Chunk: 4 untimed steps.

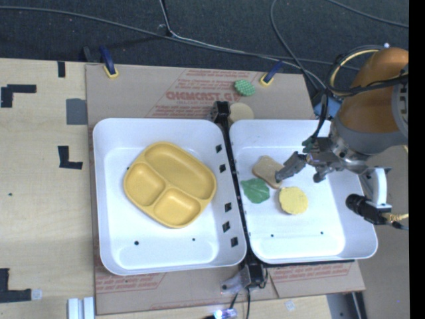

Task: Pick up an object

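While no single object is named by the task, three small pieces lie close together in the right bin [332, 241] and any of them could be the one to pick: a tan piece [266, 169] like a slice of bread, a green piece [255, 191] touching its lower edge, and a round yellow piece [293, 201] just beside the green one, a little toward the arm. They sit near the middle of the bin floor, away from the walls, so I judge there is room to come down on them from above. The gripper [304, 167] hangs over this bin, just right of the tan piece and above the yellow one, with its two dark fingers spread apart; one finger [287, 169] points toward the tan piece. Nothing is between the fingers, so it holds nothing now. I think the arm [372, 105] is placed like this because it lines up for a grasp, but which piece it aims at I cannot tell. In the left bin [109, 244] rests a yellow divided plate [169, 185], well apart from the action. Behind the bins, on the cardboard, lies a small green object [244, 86].
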Each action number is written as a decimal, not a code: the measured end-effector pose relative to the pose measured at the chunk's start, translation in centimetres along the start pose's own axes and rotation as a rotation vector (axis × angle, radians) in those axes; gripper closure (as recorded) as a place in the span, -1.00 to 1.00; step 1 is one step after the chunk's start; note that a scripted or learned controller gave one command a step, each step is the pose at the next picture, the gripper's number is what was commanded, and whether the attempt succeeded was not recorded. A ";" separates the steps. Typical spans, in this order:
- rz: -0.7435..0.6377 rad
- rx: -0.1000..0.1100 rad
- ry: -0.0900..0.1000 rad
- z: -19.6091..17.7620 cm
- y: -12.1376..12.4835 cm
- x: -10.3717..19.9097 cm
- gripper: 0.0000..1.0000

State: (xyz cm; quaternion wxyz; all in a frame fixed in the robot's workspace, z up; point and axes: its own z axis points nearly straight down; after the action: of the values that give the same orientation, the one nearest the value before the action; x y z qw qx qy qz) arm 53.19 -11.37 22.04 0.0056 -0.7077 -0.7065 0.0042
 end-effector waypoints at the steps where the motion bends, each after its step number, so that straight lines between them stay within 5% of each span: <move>1: -0.003 -0.012 -0.001 -0.6 0.3 0.0 -1.00; 3: -0.003 -0.008 -0.001 9.7 0.6 -0.7 -1.00; 4: -0.001 -0.027 -0.011 13.1 1.0 -1.0 -1.00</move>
State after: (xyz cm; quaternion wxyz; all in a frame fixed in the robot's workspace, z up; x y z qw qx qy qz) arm 54.02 -12.34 8.90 -0.0079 -0.7072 -0.7070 -0.0014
